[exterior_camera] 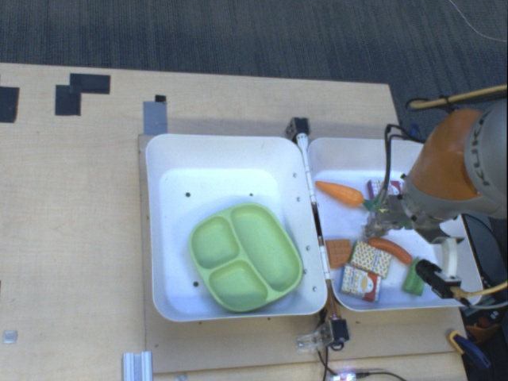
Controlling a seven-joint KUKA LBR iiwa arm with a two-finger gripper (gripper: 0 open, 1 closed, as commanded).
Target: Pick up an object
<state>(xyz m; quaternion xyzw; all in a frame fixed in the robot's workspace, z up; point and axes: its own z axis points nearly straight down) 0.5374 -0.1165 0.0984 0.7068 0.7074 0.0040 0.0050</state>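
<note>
2 white bins, 1 green plate, 2 carrots, 2 small boxes, 1 cracker, 1 green piece.

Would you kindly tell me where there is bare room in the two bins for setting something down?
Left white bin: bare floor behind the green three-compartment plate, toward the far wall. Right white bin: bare strip behind the orange carrot; its near half is crowded with small packages and the arm.
</note>
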